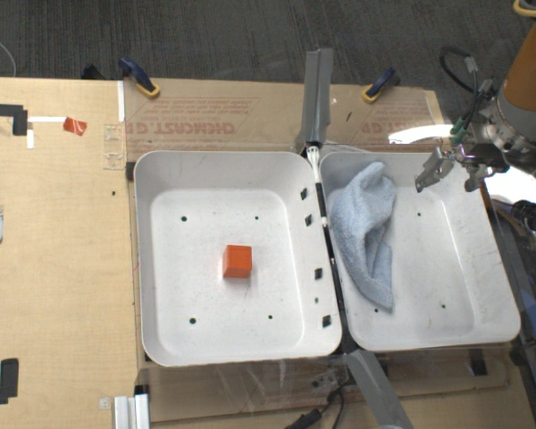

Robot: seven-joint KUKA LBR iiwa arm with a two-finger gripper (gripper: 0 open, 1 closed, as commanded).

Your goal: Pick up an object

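Over the far right part of the right bin point(482, 329), above its bare white floor: the hand point(448, 179), hanging from the grey arm point(511, 134) below the orange band point(529, 70), fingers point(426, 179) spread apart, pinching nothing, tilted towards the bin's middle. Just left of it, apart from it, lying along that bin's left wall: a pale blue-grey cloth point(366, 231), crumpled, broad at the far end, narrowing to a folded tip nearer the front edge. Across the black-clipped seam between the two bins, near the middle of the left bin point(161, 329): a small orange-red block point(238, 262), resting flat on the white floor, well clear of every wall and well apart from the hand. Behind both bins: a brown cardboard sheet point(205, 119) with red lettering seen reversed, pinned at its far edge by two blue clamps with yellow tips, one towards the left point(138, 77), one towards the right point(380, 83). Between the bins at the far side: a grey bar point(317, 96), rising from the seam. To the left: the light wooden counter point(54, 239), carrying a small red scrap point(74, 126) on a white strip and black brackets, one near the far edge point(4, 114) and one near the front edge point(4, 378). Beyond all this: dark carpet floor point(205, 16).
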